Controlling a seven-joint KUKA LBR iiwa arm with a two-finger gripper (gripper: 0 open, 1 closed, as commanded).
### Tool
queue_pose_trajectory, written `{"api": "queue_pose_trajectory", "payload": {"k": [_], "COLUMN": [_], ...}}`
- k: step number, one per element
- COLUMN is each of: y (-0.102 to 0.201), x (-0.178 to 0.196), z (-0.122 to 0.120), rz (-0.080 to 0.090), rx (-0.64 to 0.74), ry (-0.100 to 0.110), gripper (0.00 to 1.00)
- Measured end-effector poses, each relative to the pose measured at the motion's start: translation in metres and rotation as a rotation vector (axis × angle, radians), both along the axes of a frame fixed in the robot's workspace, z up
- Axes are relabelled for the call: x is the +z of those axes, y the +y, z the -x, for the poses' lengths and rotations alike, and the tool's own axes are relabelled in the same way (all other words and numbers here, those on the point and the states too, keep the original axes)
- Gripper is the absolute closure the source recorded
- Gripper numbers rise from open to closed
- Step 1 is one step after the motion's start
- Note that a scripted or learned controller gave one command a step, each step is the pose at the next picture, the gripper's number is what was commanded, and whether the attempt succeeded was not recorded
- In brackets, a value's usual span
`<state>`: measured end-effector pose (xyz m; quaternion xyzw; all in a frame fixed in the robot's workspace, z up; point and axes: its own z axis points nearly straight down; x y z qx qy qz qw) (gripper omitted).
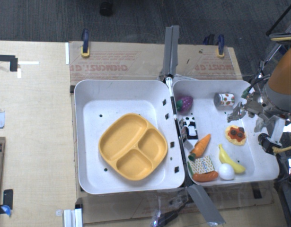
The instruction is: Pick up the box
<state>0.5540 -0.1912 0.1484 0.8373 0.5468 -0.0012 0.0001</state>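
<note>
We find the approach step in hand: the end effector (pixel 249 109) hovers over the right bin (pixel 263 176), whether released or clenched we cannot tell. The box (pixel 202 165), a small flat printed carton, lies near the front wall, touching a smooth orange carrot (pixel 200 146). Next move: travel across, descend squarely.

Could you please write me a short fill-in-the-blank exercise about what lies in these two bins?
1. The yellow divided plate lies in the ____ bin of the view.
2. The carrot is coloured ____.
3. The white egg touches the ____.
4. The claw hovers over the ____ bin's far side.

Missing words: left; orange; banana; right
</note>
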Motion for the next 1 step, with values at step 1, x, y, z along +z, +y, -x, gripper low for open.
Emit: {"api": "queue_pose_trajectory", "payload": {"k": [1], "y": [0.0697], "x": [-0.0575], "z": [-0.0536], "rz": [-0.001], "rx": [-0.015], "ry": [0.001], "gripper": [0.0]}}
